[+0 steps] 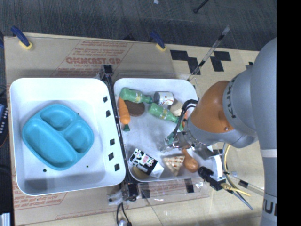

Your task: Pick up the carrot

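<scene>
White right bin (141, 84) holds carrot (123, 113); left bin (19, 126), blue tray (56, 134).

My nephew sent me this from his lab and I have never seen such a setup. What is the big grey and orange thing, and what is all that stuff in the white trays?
It is one picture, taken by a fixed camera above a bench, looking down at a slant. The grey and orange shape is a robot arm reaching in from the right. Its tool hangs low over the right bin; I cannot tell how its fingers are set, and nothing shows as held. The left bin holds a blue divided plate. The right bin holds toy groceries: the carrot it should pick up, lying by the left wall, plus a green bottle, a small can, a black and white carton and a pizza slice.
</scene>
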`<state>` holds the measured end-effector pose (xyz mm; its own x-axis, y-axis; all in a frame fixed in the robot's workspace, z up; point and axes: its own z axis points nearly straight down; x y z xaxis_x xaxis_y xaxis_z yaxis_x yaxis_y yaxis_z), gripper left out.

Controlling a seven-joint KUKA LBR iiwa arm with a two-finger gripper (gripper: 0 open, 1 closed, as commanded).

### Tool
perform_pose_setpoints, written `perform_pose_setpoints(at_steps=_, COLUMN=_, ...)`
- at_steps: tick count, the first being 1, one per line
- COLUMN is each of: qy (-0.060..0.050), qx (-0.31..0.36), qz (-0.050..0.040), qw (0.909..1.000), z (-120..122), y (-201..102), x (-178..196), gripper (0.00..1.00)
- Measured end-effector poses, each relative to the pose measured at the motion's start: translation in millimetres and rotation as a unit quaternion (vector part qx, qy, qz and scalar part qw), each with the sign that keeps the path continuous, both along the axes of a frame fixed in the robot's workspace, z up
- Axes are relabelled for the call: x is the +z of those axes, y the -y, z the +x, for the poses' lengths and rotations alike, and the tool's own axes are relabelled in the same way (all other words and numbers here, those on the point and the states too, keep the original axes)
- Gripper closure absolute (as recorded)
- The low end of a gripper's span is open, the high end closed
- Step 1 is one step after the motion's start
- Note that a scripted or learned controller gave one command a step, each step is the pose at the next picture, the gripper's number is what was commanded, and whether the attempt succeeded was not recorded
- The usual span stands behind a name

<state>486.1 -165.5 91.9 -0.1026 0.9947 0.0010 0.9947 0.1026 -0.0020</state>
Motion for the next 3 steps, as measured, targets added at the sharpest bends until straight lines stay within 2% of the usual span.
perform_pose_setpoints(at_steps=1, qy=0.002, qx=-0.11, qz=-0.0019, qw=0.994, z=-8.0, y=36.5, x=0.9, gripper=1.0)
perform_pose_setpoints(at_steps=2, qy=-0.003, qx=-0.135, qz=0.001, qw=0.9909, z=-9.3, y=-17.2, x=-0.8, gripper=1.0)
perform_pose_setpoints(at_steps=3, qy=-0.003, qx=-0.089, qz=0.0014, qw=0.996, z=-9.6, y=-76.8, x=-1.2, gripper=1.0)
